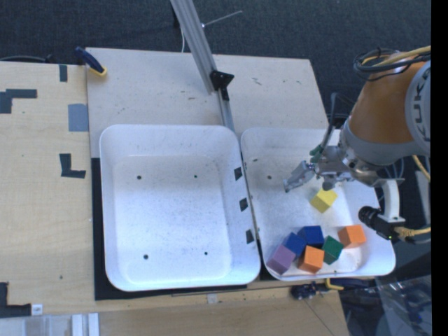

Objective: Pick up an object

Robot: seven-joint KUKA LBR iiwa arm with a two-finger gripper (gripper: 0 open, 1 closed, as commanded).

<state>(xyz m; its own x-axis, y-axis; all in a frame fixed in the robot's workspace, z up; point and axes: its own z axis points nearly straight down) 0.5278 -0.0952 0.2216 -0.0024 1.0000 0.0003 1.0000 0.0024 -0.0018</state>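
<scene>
Hovering over the right bin (259, 152), our gripper (316, 176) sits just above the yellow block (323, 201) with nothing visibly between its fingers, whose spread we cannot tell, so we judge the pick not yet made and the grasp and lift remaining.

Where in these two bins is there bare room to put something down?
The left bin has bare floor from wall to wall. The right bin has bare floor along its far end and left wall. Its near end is crowded with blocks; a yellow block lies just beyond them.
</scene>
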